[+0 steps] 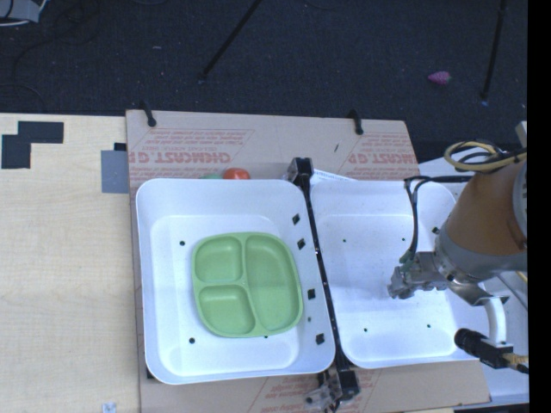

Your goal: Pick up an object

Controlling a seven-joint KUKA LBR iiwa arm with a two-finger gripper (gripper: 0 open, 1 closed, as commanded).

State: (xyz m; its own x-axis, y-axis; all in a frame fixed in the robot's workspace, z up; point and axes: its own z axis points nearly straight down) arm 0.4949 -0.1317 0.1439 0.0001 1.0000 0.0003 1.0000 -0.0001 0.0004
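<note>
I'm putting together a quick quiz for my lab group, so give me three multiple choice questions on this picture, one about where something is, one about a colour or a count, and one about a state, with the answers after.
1. In which bin does the divided plate lie?
A. the left bin
B. the right bin
C. on the cardboard, outside both bins

2. How many compartments does the plate have?
A. two
B. three
C. five

3. How does the plate lie?
A. flat, open side up
B. upside down
C. propped on edge against the bin wall

Answers: 1 A, the green plate sits on the left bin's floor, near its right wall. 2 B, ridges split it into two upper sections and a lower left one, the upper right one running down the side. 3 A, the hollow sections face the camera.

The gripper is over the right bin.
</note>
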